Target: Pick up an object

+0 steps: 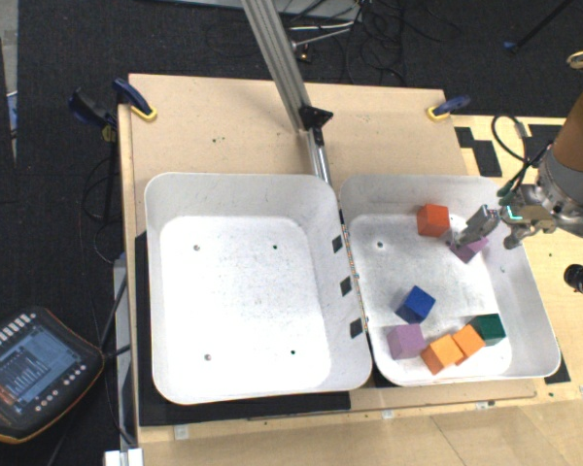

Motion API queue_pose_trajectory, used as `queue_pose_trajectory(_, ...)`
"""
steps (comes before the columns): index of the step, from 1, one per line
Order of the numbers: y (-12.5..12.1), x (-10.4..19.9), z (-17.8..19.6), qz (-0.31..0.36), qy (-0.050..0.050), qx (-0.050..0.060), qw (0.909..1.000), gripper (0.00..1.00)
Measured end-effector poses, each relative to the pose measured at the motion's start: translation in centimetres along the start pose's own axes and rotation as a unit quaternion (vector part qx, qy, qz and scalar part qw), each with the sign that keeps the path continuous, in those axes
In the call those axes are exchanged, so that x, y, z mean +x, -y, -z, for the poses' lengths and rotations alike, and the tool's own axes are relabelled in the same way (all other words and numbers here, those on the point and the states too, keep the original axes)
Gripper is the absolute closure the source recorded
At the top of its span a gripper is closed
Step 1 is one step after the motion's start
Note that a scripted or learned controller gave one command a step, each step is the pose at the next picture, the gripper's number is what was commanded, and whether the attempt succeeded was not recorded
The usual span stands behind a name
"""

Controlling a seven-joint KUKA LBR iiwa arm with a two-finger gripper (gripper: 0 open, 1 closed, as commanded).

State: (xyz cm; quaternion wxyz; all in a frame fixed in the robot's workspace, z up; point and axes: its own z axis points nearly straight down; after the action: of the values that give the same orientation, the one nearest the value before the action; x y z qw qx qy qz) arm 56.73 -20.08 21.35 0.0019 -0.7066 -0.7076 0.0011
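From the camera view we see the gripper [474, 233] low in the right bin [525, 289], reaching in from three o'clock. Its fingers close on a small purple block [469, 249], which lies just at four o'clock of the orange-red cube [432, 220]. A blue cube [416, 304] sits toward six o'clock.

1. Desk [223, 129]: matt, pale fibreboard-like wood surface.
2. 2 bins [243, 289]: smooth white plastic, faintly speckled.
3. Blocks, e.g. orange block [432, 220]: matt, painted-looking.
4. Slanted pole [277, 51]: dull grey metal.
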Motion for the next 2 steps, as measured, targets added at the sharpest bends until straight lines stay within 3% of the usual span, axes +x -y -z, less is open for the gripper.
queue_pose_trajectory(1, -0.1, 0.0, 0.2, 0.001, 0.001, -0.002, 1.0, 0.0)
queue_pose_trajectory(2, -0.6, 0.4, -6.0, 0.0, 0.0, 0.001, 1.0, 0.0)
